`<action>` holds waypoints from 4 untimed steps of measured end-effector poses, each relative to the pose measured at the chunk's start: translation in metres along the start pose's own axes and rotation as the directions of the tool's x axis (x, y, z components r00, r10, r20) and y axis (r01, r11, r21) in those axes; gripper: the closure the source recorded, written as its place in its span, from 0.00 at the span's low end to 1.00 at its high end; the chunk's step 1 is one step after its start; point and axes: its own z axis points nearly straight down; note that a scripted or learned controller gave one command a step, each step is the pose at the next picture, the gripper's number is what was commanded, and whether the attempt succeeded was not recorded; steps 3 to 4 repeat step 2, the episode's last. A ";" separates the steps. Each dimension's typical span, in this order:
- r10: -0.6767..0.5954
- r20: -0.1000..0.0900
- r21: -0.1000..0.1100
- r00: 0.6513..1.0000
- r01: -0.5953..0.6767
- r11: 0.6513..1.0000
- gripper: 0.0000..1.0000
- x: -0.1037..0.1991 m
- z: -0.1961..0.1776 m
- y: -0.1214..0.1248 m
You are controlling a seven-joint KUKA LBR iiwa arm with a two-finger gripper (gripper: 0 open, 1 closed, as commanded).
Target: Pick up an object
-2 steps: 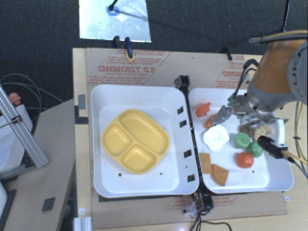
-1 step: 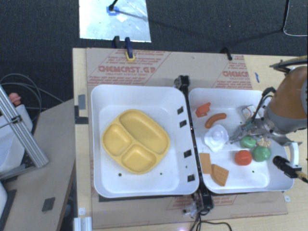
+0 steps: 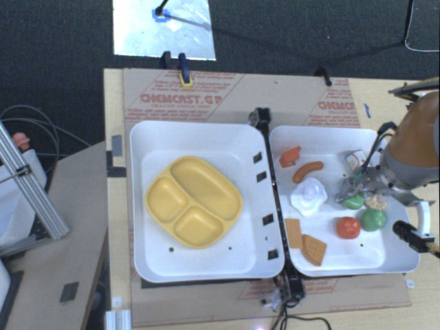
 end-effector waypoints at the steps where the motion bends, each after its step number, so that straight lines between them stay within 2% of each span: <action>1: -0.008 0.000 -0.007 1.000 0.008 1.000 1.00 0.084 0.014 0.048; 2: -0.009 -0.005 -0.008 1.000 0.009 1.000 1.00 0.161 -0.089 0.056; 4: -0.009 -0.005 -0.008 1.000 0.009 1.000 1.00 0.161 -0.089 0.056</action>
